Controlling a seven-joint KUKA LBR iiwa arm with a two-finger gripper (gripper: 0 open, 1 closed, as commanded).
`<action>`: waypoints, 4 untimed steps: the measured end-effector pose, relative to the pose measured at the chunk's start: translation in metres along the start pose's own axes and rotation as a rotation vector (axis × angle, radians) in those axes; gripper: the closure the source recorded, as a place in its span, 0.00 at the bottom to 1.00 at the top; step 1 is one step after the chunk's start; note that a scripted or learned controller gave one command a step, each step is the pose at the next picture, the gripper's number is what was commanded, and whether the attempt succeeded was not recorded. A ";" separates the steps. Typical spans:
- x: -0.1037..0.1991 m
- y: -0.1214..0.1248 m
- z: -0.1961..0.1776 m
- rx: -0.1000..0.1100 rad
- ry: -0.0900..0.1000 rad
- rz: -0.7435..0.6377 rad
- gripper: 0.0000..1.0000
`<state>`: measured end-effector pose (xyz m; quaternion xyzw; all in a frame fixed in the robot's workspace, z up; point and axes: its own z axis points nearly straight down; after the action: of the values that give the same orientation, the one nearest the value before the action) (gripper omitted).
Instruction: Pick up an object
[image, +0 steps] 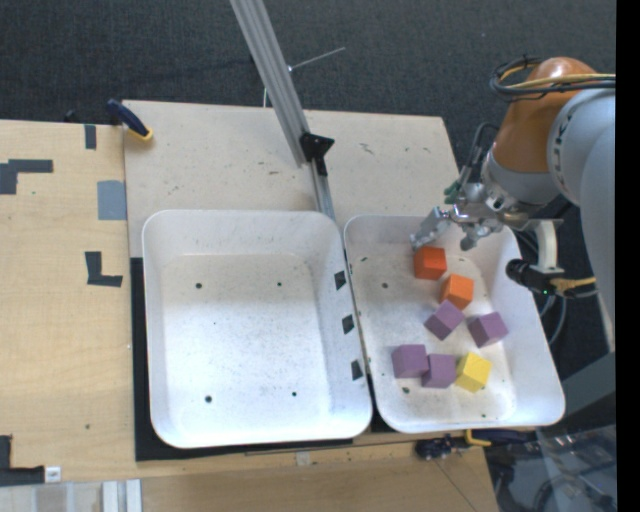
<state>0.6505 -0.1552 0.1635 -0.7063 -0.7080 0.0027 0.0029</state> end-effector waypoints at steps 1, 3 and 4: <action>0.006 0.001 0.046 -0.002 -0.001 0.000 0.00; 0.005 0.006 -0.030 -0.013 -0.002 0.001 1.00; 0.006 0.006 -0.083 -0.011 -0.001 0.001 1.00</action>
<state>0.6572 -0.1494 0.2461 -0.7067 -0.7075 -0.0008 -0.0014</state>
